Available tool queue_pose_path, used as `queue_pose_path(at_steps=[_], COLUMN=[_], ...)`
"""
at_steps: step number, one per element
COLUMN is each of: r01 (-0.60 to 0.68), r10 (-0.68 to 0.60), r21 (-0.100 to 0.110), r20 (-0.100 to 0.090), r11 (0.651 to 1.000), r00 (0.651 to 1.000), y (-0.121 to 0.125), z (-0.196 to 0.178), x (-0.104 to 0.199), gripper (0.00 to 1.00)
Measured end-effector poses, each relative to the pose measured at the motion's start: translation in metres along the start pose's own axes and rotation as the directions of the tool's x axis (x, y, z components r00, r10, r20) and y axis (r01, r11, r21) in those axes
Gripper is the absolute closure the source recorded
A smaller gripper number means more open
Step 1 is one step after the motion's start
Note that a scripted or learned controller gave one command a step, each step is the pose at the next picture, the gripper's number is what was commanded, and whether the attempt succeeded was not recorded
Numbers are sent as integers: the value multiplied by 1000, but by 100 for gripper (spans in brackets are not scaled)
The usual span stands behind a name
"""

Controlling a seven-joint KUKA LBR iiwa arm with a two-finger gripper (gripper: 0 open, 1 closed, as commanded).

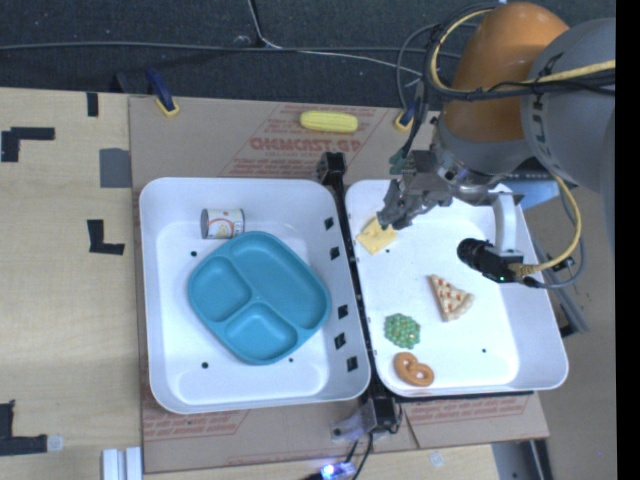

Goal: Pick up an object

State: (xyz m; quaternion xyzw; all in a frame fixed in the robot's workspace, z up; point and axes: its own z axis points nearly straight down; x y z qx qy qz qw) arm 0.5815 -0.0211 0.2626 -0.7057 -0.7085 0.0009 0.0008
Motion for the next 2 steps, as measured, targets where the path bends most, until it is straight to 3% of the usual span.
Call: queue_pose_path(at_steps=[2], r01=[1], r10=[-1], r21=[1], r20=[0], r11=[1000], r00=[1000], y=[-22], z=[32], x=[108], gripper=[100])
